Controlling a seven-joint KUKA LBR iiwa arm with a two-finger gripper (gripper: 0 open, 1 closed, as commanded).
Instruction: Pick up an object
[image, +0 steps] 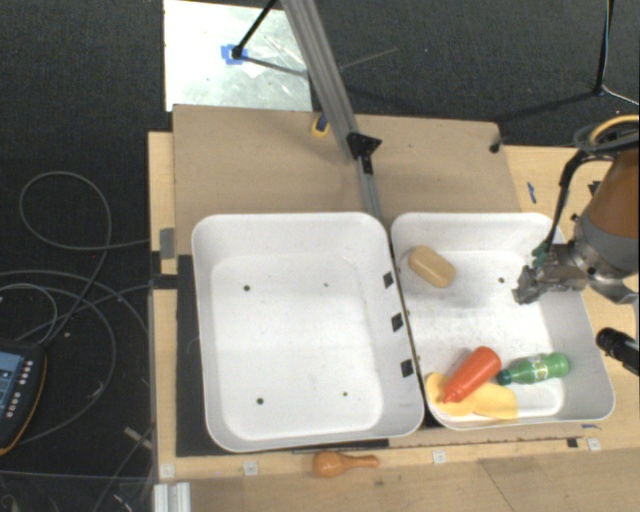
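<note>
The right bin (470, 235) holds a tan bread-like block (432, 267) near its back left. At its front lie an orange carrot-shaped piece (472, 373), a yellow piece (488, 402) under it and a green bottle (534, 369). My gripper (528, 287) hangs over the right side of this bin, well above the green bottle and to the right of the tan block. Nothing shows between its fingers.
The left bin (215, 250) lies beside the right one, joined by black clips (397, 322). An orange pear-shaped toy (340, 462) lies on the bench in front of the bins. A grey pole (335, 90) slants in from the top. Cables trail on the floor at left.
</note>
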